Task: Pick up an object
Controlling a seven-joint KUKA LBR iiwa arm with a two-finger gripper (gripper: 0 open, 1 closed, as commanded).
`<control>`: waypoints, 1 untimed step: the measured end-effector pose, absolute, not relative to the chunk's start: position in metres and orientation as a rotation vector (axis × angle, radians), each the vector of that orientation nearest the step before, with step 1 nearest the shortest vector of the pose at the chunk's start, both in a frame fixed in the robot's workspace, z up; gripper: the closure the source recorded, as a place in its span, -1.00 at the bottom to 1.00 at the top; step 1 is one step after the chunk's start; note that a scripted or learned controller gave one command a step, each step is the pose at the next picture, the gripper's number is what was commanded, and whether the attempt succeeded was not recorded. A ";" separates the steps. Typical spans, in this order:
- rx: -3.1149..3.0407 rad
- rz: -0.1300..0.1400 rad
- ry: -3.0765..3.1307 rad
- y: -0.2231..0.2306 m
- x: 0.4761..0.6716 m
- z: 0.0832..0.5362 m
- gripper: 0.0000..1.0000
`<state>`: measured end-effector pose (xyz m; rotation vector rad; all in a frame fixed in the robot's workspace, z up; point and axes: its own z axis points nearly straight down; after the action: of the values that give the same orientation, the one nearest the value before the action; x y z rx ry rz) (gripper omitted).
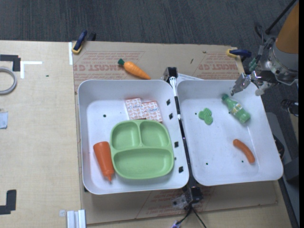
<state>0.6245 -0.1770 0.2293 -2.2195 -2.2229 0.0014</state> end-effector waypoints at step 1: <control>-2.023 0.000 -2.405 -0.193 0.610 0.109 -1.00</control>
<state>0.6097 -0.1930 0.1092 -2.0235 -2.4053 -0.0001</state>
